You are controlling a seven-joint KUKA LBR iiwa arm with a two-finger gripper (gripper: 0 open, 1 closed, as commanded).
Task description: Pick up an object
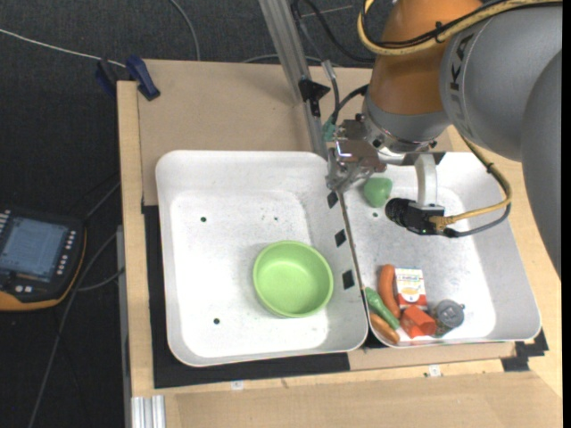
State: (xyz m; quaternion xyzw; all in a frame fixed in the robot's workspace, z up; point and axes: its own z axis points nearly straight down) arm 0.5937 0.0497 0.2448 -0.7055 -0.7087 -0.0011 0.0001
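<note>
The loose pieces lie gathered in the near corner of the right shallow white plastic bin (500,266), probably slid down its sloping wall: an orange plastic carrot (386,285), a small white-and-orange carton (409,284), a red block (417,321) and a grey round disc (448,312). A small green rounded object (377,190) sits apart near the dividing rim. A light green plastic bowl (293,278) rests in the left white bin (178,239). The grey arm bends down from the right, its pincer (343,163) low at the rim just beside the green object; whether it is apart or together I cannot tell.
</note>
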